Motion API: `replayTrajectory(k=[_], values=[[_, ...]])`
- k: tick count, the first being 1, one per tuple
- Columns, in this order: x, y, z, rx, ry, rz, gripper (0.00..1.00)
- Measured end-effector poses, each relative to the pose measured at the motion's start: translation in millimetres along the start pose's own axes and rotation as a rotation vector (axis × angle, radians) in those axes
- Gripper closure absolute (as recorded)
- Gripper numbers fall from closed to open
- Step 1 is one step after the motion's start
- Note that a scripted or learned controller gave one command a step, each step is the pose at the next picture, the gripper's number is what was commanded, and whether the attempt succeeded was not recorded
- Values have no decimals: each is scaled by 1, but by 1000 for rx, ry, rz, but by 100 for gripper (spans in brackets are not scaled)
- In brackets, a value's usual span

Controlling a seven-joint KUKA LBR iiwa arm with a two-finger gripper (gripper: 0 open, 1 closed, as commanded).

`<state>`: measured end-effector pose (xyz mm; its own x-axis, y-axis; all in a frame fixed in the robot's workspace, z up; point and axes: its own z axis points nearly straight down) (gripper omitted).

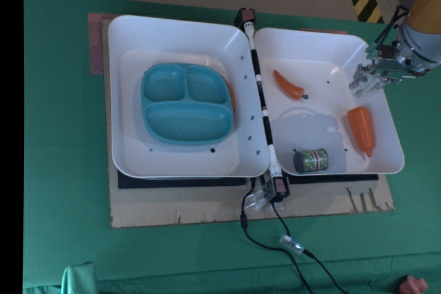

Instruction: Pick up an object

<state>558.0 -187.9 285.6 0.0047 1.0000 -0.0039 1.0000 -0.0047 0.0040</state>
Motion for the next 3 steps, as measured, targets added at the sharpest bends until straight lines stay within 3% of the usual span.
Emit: replayTrajectory(k=[1, 2, 3], values=[[0, -56, 3, 1, 2, 0, 100], [1, -50, 53, 2, 2, 0, 100], [0, 23, -76, -2, 0, -1, 100]])
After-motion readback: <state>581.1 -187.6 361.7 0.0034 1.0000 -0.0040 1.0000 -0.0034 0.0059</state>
